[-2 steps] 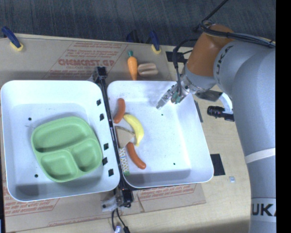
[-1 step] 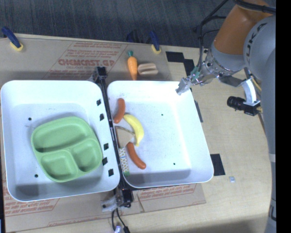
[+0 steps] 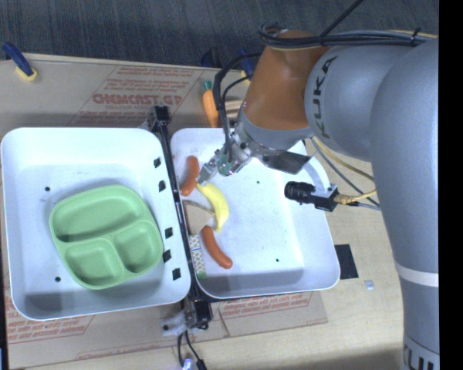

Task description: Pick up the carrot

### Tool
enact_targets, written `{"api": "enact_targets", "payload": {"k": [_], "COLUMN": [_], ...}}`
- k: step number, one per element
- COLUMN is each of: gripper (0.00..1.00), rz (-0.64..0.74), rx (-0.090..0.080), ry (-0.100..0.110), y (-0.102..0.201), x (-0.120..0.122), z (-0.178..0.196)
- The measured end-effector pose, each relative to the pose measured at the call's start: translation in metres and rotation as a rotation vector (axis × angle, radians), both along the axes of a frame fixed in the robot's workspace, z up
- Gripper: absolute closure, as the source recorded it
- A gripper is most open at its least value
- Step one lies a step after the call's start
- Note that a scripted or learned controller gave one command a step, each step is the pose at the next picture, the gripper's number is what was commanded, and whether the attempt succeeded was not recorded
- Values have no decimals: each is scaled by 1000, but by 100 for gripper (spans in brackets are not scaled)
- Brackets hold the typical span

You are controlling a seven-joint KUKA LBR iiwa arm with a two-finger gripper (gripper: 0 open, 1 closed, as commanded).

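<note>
Nearest the camera, the front rim of the right bin (image 3: 251, 290) sits on printed cardboard (image 3: 131, 91) that covers the desk (image 3: 363, 284). Inside that bin, close to the divider, lie an orange-red sausage (image 3: 217, 248), a yellow banana (image 3: 215, 204) and, further back, a second sausage-like piece (image 3: 190, 175). The left bin (image 3: 19, 206) carries a green divided plate (image 3: 105, 234), lying flat. The claw (image 3: 225, 165) hangs low over the right bin just behind the banana; whether it is open or closed cannot be told from this angle, and nothing is seen between its tips. The carrot (image 3: 209, 106) lies outside the bins, on the cardboard just behind the right bin's back rim, partly hidden by the arm's cables. In my judgement the claw is placed over the wrong items and the carrot is not yet reached. Beyond the desk is dark grey carpet (image 3: 139, 14).
</note>
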State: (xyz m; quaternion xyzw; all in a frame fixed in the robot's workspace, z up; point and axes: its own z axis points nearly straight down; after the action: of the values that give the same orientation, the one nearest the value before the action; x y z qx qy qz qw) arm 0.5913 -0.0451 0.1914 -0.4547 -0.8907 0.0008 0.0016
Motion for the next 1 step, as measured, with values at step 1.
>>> {"api": "enact_targets", "payload": {"k": [1], "gripper": [100], "rz": [-315], "rx": [-2], "ry": [-2], "y": [-20], "x": [65], "z": [40]}}
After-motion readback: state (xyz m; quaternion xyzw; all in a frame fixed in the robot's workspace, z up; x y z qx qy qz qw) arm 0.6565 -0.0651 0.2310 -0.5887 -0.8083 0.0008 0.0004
